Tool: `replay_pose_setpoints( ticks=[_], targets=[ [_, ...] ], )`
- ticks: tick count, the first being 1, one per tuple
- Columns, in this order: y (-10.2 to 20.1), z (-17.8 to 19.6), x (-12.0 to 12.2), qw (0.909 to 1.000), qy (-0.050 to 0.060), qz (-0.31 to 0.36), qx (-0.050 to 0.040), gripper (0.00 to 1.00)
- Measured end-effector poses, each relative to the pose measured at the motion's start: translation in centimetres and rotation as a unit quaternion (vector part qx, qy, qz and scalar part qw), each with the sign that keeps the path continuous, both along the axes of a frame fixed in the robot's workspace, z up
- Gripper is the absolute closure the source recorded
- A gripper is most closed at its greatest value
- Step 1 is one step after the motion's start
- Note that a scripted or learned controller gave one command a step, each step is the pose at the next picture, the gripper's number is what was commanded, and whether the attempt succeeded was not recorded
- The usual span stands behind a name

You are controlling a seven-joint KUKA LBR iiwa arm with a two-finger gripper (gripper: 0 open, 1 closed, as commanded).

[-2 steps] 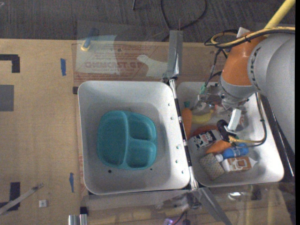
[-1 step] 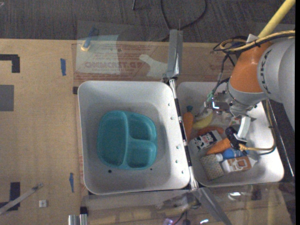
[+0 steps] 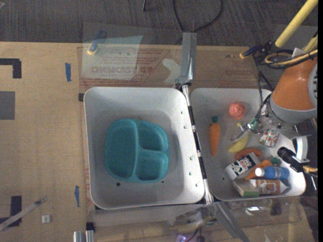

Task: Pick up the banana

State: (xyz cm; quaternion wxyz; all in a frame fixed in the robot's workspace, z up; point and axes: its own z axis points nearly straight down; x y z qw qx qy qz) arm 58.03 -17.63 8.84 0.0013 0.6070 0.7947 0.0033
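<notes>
The banana (image 3: pixel 238 145) is a small yellow piece lying in the right bin (image 3: pixel 202 102), just right of the carrot (image 3: pixel 215 138). My gripper (image 3: pixel 249 127) hangs from the grey arm with the orange band (image 3: pixel 298 91), just above and slightly right of the banana in the image. Its fingers look spread, with nothing between them, and the banana lies apart from them.
A pink ball (image 3: pixel 236 109) sits behind the gripper. In front of the banana lie an orange item (image 3: pixel 248 153), a milk carton (image 3: pixel 242 166), a blue-capped bottle (image 3: pixel 268 173) and a flat box (image 3: pixel 260 187). The left bin (image 3: pixel 96 105) holds a teal divided tray (image 3: pixel 136 149).
</notes>
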Motion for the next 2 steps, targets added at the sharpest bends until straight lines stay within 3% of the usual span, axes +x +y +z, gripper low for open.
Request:
replay_pose_setpoints(
  ticks=[1, 2],
  targets=[
    [1.6, 4.5, -3.8, 0.9967, 0.003, -0.081, 0.0002, 0.00],
    [1.6, 3.5, -2.8, 0.9984, -0.019, -0.053, -0.0011, 0.00]
  ],
)
